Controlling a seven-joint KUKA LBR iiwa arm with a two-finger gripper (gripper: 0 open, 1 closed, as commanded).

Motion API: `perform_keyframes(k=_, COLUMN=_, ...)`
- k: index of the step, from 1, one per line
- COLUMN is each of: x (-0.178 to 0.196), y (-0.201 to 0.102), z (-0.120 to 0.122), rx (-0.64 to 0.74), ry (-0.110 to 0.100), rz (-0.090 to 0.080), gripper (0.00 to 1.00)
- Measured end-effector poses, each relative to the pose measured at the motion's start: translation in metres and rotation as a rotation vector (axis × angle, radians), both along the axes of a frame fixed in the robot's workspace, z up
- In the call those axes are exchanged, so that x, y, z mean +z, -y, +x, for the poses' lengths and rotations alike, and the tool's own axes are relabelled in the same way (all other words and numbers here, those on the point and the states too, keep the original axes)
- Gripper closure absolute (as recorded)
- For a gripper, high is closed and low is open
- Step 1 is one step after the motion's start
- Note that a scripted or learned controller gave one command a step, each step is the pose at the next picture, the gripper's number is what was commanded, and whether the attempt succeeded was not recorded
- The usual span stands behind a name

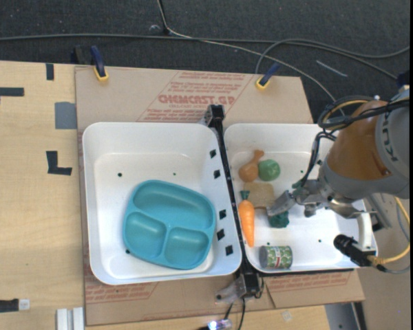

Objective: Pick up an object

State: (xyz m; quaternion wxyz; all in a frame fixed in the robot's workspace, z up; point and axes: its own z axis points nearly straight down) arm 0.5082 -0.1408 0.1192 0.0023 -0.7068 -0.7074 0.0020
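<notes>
My gripper [290, 205] reaches in from the right and hangs low over the middle of the right bin [310, 139]. A small teal object [280, 219] lies right at its tip, partly under it. Whether they touch is unclear. To the left lie a beige flat piece [261, 194] and an orange carrot [247, 223] along the bin's left wall. Farther back sit a brown drumstick [250, 167] and a green ball [269, 170]. A small can [277, 256] with a green label lies on its side near the front wall.
The left bin [103, 150] holds a teal divided plate [168, 223]. A black divider [224, 177] runs between the bins. The arm's orange band [354, 150] and grey body cover the right bin's right side. Cables [289, 47] cross the dark floor behind.
</notes>
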Motion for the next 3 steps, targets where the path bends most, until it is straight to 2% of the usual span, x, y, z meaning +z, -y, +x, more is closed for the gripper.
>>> perform_keyframes(k=1, x=-0.036, y=0.000, z=0.000, rx=0.000, ry=0.005, rz=-0.002, gripper=0.00)
perform_keyframes(k=2, x=-0.024, y=0.000, z=0.001, rx=0.000, ry=0.007, rz=-0.002, gripper=1.00)
perform_keyframes(k=3, x=0.021, y=-0.008, z=0.003, rx=0.001, ry=0.007, rz=0.000, gripper=1.00)
